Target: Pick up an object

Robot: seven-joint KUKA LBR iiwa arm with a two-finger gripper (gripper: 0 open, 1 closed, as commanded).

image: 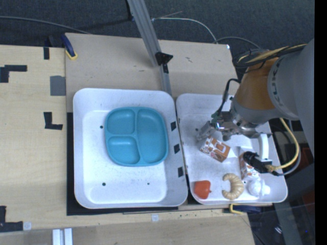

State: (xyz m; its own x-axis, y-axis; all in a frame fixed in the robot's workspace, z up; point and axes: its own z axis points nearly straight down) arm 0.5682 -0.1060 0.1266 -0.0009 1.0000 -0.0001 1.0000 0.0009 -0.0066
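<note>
Grey claw (pixel 213 129) low above brown-and-white packet (pixel 215 149), right bin (pixel 190 152)

You are looking at two white bins (pixel 87 137) showing a smooth, faintly speckled plastic finish. The blue divided plate (pixel 137 137) is reading as matt plastic. The bench (pixel 30 137) is showing pale wood grain, and the slanted pole (pixel 145 27) is gleaming like brushed metal.
</note>
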